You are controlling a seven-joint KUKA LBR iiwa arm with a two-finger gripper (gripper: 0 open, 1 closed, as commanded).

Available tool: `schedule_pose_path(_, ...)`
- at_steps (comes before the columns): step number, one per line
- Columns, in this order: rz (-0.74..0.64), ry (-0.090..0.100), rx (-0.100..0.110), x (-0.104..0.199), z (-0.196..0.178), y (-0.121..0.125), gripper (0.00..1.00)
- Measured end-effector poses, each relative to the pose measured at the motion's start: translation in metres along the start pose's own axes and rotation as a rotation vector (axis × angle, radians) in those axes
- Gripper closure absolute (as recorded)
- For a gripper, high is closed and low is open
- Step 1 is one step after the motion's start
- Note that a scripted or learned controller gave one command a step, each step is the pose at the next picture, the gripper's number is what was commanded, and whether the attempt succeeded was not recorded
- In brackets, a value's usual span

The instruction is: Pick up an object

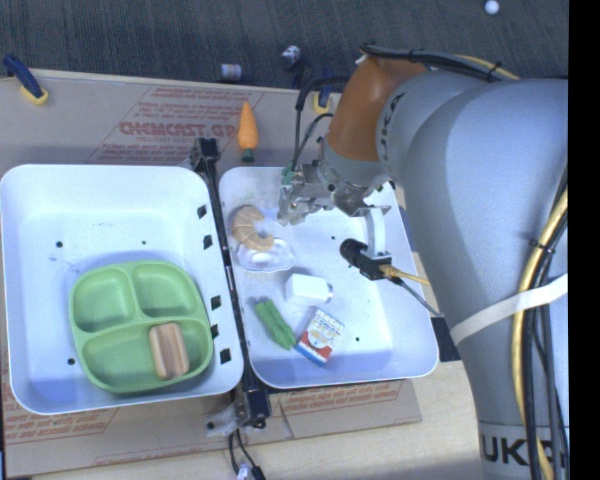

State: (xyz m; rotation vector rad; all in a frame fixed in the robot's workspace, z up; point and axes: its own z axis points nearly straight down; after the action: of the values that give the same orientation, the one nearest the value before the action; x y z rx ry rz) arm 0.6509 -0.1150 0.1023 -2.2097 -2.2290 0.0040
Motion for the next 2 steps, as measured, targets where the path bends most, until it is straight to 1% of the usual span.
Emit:
schedule_pose_path(1,0.003,0.001,-0.005,0.063,-0.091,0.0066,1.0)
schedule_pose_path(2,0.003,0.0,-0.002,0.0624,-0.0899,0.0059,0.0)
